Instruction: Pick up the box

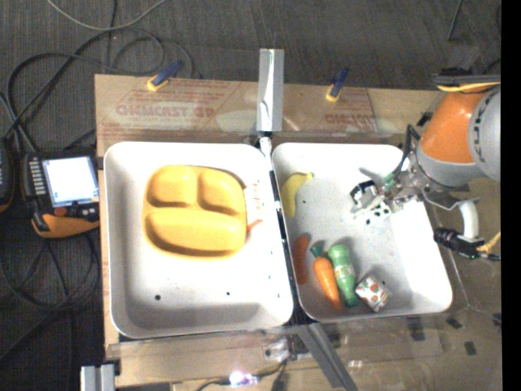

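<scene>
The box [371, 292] is small, with a red, white and green print. It lies near the front right corner of the right bin [423, 251]. My gripper [372, 201] is over the upper middle of that bin, reaching in from the right on the grey arm with its orange band [453, 133]. It is well behind the box, roughly a third of the bin's length away, and not touching it. Nothing shows in its grasp.
Just left of the box stand a green bottle [343, 274] and an orange carrot [325, 278], with a reddish piece [301, 257] beyond them. A yellow banana [292, 191] lies at the right bin's back left. The left bin [130, 300] holds a yellow divided tray [195, 210].
</scene>
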Tool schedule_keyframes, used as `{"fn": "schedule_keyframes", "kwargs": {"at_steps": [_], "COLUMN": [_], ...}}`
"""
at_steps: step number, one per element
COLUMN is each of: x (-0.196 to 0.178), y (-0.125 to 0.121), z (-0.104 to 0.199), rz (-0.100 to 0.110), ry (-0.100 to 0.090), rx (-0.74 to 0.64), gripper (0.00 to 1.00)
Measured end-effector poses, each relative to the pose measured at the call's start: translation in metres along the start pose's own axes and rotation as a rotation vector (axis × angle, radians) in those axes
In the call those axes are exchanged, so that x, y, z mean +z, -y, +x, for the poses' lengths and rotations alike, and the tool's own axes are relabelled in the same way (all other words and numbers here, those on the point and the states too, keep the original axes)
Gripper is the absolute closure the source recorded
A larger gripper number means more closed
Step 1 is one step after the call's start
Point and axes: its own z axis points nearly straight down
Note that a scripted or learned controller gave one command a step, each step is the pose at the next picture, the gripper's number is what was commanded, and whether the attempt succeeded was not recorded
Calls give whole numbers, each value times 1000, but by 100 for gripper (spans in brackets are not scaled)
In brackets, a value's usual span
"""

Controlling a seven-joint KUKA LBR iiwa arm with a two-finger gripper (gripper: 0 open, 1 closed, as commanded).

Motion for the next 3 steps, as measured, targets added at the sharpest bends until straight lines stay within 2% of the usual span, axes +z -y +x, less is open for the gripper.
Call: {"fn": "schedule_keyframes", "kwargs": {"at_steps": [1, 2, 3], "x": [7, 9, 15], "y": [91, 92, 35], "z": [8, 15, 78], "rz": [5, -34, -15], "ry": [-11, -11, 4], "rx": [78, 419, 546], "gripper": [0, 0, 0]}}
